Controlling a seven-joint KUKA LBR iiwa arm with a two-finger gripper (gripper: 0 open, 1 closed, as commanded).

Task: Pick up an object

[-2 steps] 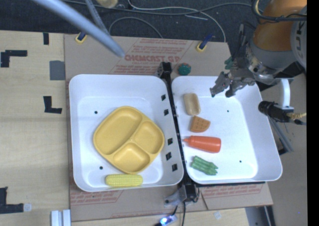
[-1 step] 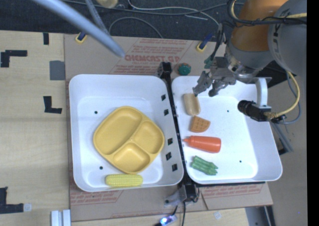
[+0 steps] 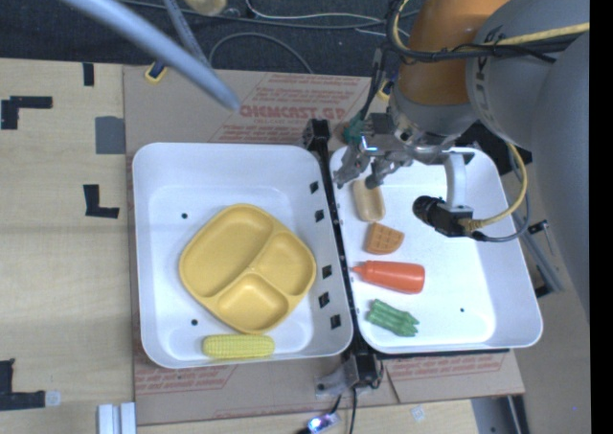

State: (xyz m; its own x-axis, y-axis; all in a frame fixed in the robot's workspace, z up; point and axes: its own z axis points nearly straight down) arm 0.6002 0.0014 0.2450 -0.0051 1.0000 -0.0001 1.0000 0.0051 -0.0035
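Step in hand: we read this as the approach. The claw (image 3: 369, 166) hangs over the far-left corner of the right bin (image 3: 508, 322), nothing lifted yet.

Claw state: its fingers (image 3: 345, 171) are spread apart, with nothing between them that we can make out. The wrist body hides part of the mechanism, so we hold this loosely.

Likely target: the tan, bread-like piece (image 3: 369, 202) lies just below the claw tips, close to the bin's left wall. Whether a tip touches it, we cannot tell.

Other right-bin items: an orange waffle-textured piece (image 3: 383, 239) sits just beyond the tan one; then a carrot (image 3: 391, 275) lying crosswise; then a green pod-like vegetable (image 3: 394, 318) nearest the front rim. All are apart from each other, in a rough line down the bin's left half.

Left bin: the left bin (image 3: 153, 231) holds a yellow divided plate (image 3: 247, 266) and a corn cob (image 3: 238, 347) against the front wall. Both lie well away from the arm.

Arm: the orange band (image 3: 450, 30) sits above the wrist, and a black cable fitting (image 3: 442, 215) hangs beside it over the bin.

Next move calls for: we judge the claw must drop straight down with the tan piece centred between the tips, then close.

Watch for: the divider wall is near on the left, so one finger has little room. The waffle piece is close enough to be nudged.

Desk: the desk (image 3: 57, 260) around the bins carries black tape marks.
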